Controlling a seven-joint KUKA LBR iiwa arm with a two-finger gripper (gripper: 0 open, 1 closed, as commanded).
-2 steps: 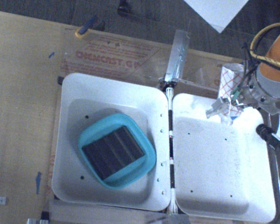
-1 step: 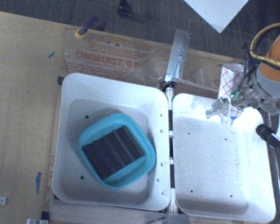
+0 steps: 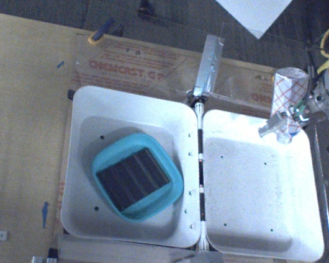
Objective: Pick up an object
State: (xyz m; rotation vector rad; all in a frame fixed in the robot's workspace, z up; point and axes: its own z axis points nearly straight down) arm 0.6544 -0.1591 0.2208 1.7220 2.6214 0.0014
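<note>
A teal square container (image 3: pixel 136 183) with a dark ribbed insert lies tilted in the middle of the left bin (image 3: pixel 84 120). The right bin (image 3: pixel 254 194) adjoins it. Over that bin's far right corner hangs the gripper (image 3: pixel 277 124) — whether it is clenched or released cannot be told.

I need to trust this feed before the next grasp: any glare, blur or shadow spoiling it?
Camera view: glare washes out the top rim of the right bin; the claw there looks soft and blurred against it; the teal container in the left bin is sharp, evenly lit, with faint shadow under its edge.
</note>
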